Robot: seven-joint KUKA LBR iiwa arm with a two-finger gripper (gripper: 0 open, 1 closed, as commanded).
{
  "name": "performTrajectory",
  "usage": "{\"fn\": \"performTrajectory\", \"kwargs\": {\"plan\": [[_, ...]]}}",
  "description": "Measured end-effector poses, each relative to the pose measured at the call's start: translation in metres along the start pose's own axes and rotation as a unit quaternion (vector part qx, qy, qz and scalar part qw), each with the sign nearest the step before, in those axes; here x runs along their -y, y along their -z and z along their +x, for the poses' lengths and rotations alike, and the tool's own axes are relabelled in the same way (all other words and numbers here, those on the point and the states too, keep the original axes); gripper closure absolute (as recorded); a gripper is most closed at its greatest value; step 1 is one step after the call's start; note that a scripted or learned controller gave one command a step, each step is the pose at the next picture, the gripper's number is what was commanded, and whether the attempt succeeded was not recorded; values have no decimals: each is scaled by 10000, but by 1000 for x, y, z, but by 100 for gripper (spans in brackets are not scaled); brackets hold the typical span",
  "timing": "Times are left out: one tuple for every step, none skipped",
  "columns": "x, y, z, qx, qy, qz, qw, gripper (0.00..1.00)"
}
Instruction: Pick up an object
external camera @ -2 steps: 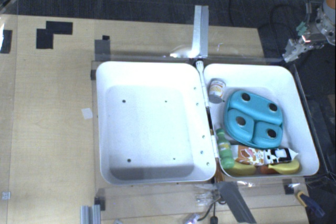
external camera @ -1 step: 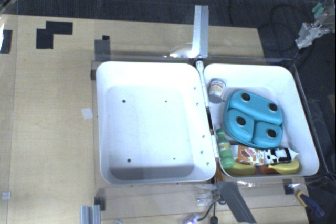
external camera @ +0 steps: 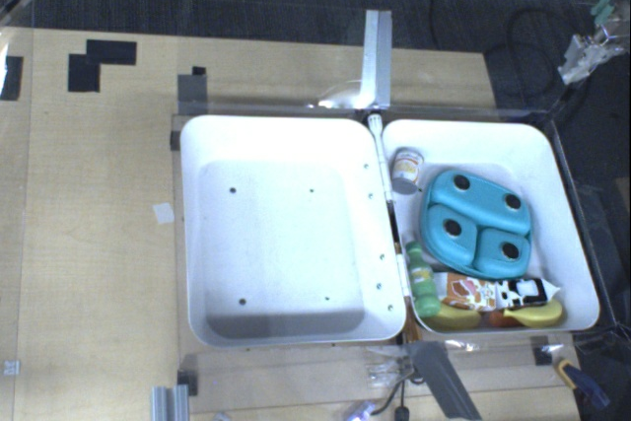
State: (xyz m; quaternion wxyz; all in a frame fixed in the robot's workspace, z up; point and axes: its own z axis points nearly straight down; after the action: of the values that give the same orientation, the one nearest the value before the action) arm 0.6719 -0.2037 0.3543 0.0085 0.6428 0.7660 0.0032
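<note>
The right bin (external camera: 552, 163) holds several objects. A teal plastic tray with three round dimples (external camera: 476, 224) lies tilted in its middle. A small grey-and-tan can (external camera: 405, 169) sits at the bin's left wall, behind the tray. Along the front wall lie a green object (external camera: 422, 276), a printed orange, white and black packet (external camera: 490, 292) and a yellow banana-like piece (external camera: 537, 315). The left bin (external camera: 197, 212) is to the left of it, separated by a thin divider.
A grey metal post (external camera: 378, 54) stands behind the join of the two bins. Black markers (external camera: 99, 62) lie on the wooden bench at the back left. Cables run over the dark floor at the top right.
</note>
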Motion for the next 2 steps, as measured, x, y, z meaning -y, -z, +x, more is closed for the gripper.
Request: {"fn": "performTrajectory", "kwargs": {"plan": [[1,84,0,-20,185,34,9998,100],[1,83,-1,-30,1516,37,9884,100]]}}
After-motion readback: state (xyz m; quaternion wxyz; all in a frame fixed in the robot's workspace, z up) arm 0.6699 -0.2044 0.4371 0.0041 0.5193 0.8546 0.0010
